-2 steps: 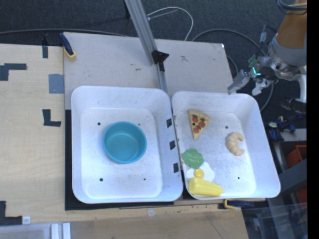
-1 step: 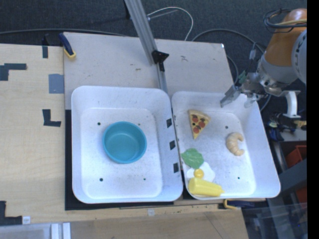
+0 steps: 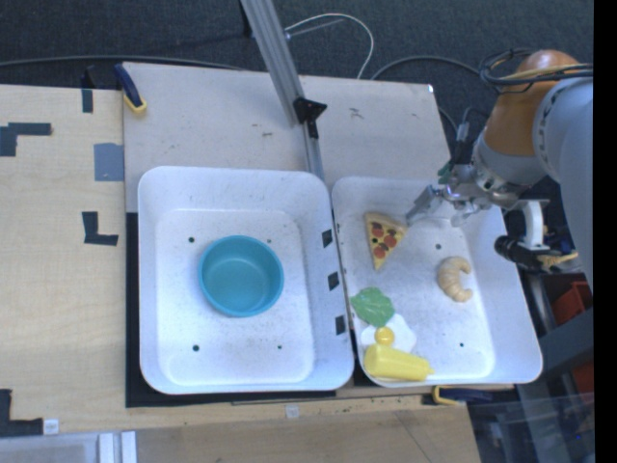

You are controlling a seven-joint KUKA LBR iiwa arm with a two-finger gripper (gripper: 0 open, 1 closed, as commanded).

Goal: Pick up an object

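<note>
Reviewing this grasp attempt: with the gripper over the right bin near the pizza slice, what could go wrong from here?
1. The gripper sits just right of the flat pizza slice; closing there may only nudge it or miss.
2. The slice lies close to the right bin's left wall, so a push could wedge it there.
3. The croissant sits nearby and could get bumped.

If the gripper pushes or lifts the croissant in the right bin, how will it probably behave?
The croissant looks like a small moulded toy, so it is probably stiff and light. Its curved, rounded body may rock or spin when pushed on the smooth floor of the right bin. Its tapered ends may slip from the gripper; the thick middle seems safer.
</note>
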